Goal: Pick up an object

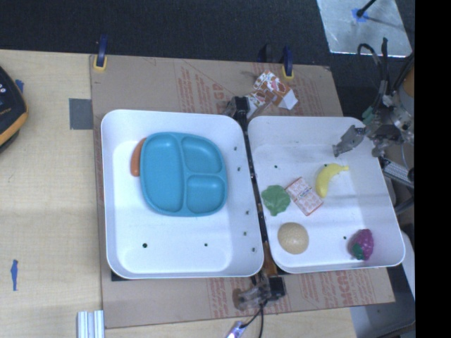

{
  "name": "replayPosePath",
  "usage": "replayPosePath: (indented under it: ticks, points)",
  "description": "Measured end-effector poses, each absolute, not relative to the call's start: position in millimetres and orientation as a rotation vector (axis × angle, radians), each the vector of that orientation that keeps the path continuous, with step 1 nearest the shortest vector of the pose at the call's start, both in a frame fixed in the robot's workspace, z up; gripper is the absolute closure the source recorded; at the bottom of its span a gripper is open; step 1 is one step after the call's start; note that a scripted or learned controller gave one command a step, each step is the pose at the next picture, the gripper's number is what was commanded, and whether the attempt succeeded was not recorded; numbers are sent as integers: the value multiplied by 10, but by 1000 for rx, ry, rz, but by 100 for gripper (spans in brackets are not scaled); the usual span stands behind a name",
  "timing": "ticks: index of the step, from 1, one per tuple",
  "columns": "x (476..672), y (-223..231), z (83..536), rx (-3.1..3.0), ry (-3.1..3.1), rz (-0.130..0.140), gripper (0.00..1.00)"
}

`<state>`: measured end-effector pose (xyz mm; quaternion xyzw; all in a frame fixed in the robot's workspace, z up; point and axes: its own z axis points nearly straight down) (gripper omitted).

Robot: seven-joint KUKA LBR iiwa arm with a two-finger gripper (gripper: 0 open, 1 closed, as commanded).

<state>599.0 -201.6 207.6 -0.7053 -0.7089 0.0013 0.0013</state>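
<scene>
The right bin [303, 143] holds a yellow banana [330, 178], a green leafy toy [276, 199], a small red-and-white packet [304, 195], a beige round ball [293, 237] and a purple-magenta fruit [362, 244]. My gripper [348, 142] reaches in from the right over the bin's upper right corner. It hangs above bare bin floor, up and to the right of the banana, and touches none of the objects. Nothing is visibly held.
The left bin [120, 210] bears a blue divided plate [184, 173] with an orange piece [134, 159] tucked at its left edge. A crumpled wrapper [271, 90] lies on the cardboard behind the bins. Clamps and cables sit at the seam between the bins.
</scene>
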Motion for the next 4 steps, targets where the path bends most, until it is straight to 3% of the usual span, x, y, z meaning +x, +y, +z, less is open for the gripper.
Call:
replayPosePath:
  ticks: [1,2,3,4]
  points:
    - [5937,-1967,910,-2211,-2227,7,0]
    - [5943,-1977,1022,-2210,-2230,7,100]
    - [6100,-1209,918,-2211,-2227,5,100]
    - [6111,-522,1920,-2215,-2224,2,100]
